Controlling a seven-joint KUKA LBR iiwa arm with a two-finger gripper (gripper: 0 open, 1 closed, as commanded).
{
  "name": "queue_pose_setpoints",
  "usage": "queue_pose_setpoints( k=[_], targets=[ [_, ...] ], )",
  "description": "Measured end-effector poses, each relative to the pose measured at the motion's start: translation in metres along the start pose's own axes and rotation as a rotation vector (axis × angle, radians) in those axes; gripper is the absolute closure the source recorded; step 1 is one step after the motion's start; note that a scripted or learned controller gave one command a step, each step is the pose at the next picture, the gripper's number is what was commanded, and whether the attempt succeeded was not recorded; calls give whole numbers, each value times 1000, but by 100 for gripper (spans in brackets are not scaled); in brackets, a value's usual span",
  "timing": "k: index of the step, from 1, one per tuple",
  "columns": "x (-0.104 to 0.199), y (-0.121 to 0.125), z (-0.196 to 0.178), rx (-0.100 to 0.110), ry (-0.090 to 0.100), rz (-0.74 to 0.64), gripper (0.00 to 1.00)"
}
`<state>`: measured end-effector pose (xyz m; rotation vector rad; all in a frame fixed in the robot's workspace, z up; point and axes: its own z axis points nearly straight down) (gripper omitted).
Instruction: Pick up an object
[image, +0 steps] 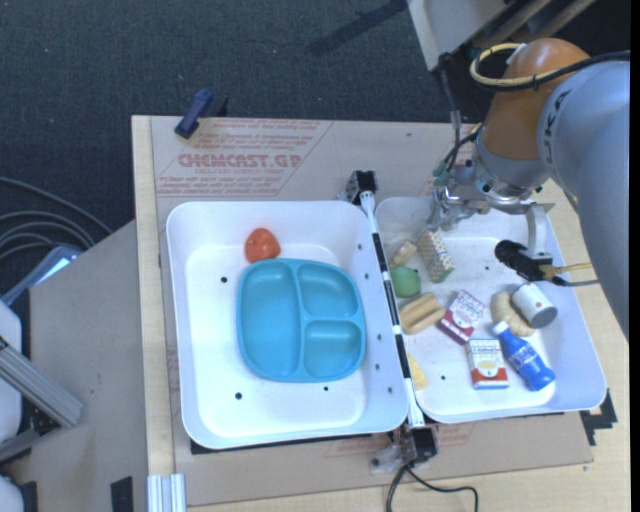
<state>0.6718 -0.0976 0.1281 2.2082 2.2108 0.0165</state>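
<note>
My gripper (446, 207) hangs over the far part of the right bin (575, 385), under the grey wrist and orange band. Just in front of it a beige patterned block (435, 256) stands tilted. Nearby lie a green ball (405, 281) and a tan bread-like piece (420, 312). Toward the front are a red and white packet (461, 315), a small red and white carton (487, 362), a blue bottle (523, 355) and a silver can (534, 304). Nothing shows between the gripper and these things.
The left bin (200, 400) holds a blue divided plate (300, 319) and an orange-red fruit (262, 243) at its far side. A yellow scrap (415, 374) lies by the divider between the bins. A blue clip (193, 114) lies on the cardboard behind the bins.
</note>
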Motion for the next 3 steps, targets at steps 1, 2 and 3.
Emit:
queue_pose_setpoints(
  k=[1,2,3],
  targets=[
    [0,1,-11,-3,-1,-1,100],
    [0,2,-21,-5,-1,-1,100],
    [1,3,-31,-8,-2,-1,100]
  ],
)
